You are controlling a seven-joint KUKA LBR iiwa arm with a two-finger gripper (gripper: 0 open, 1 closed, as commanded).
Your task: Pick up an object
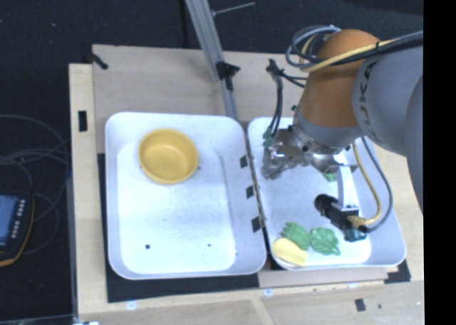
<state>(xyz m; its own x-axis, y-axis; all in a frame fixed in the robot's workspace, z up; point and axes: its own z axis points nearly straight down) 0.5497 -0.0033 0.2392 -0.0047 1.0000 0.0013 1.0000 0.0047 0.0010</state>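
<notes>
From above, in the camera view, the gripper [274,163] hangs over the upper left part of the right bin [385,256], close to the wall shared with the left bin [117,195]. I cannot tell whether it is released or clenched; its metal parts are blurred together, and nothing can be seen held in it.

The nearest things to pick lie below the gripper and a little to its right, at the near edge of the same bin: a yellow piece [288,251], smooth and rounded, touching a green piece [296,233], and just beside them a second green piece [325,240] with a bumpy, leaf-like outline. Together they make a row that runs left to right along that edge. They look like soft plastic toys, but this is a guess.

A yellow bowl [169,156], round, shallow and matte, sits well apart to the gripper's left in the other bin. I judge the row is the shorter reach.
</notes>
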